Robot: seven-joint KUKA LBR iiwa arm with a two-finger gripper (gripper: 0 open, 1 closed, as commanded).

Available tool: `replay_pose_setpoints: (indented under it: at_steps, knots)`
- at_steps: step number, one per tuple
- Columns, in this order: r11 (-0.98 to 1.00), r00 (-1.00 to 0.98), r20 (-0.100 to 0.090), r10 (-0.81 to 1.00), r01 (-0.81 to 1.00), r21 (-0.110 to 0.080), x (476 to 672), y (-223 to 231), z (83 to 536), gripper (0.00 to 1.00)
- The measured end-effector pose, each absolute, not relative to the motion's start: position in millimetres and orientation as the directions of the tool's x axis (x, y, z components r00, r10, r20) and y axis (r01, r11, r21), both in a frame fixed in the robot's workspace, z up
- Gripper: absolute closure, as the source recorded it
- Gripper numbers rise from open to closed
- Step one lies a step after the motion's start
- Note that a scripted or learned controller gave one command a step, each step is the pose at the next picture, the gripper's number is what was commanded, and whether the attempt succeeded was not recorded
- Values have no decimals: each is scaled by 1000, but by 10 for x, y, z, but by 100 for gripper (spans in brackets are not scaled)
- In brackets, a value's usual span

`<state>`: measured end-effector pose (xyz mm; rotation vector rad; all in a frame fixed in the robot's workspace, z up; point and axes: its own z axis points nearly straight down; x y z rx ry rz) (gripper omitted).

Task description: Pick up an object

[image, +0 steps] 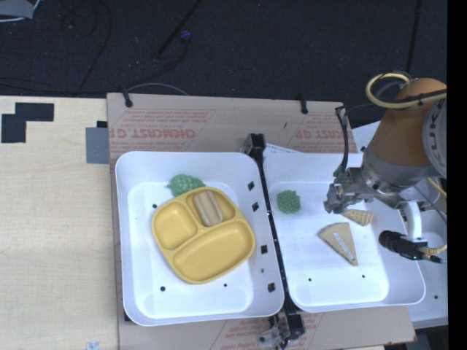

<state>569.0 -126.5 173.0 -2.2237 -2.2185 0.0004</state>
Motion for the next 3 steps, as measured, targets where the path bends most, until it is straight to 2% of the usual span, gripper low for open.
replay_pose_setpoints:
  at_steps: [1,2,3]
  knots:
    - [1,-1,0,1000,1000,0,5793,-1281,2254,100]
    - [2,-2,-1,1000,1000,3,5803,-1284,2884,100]
    - [2,-2,1,1000,1000,-4,5764,-793,2689,100]
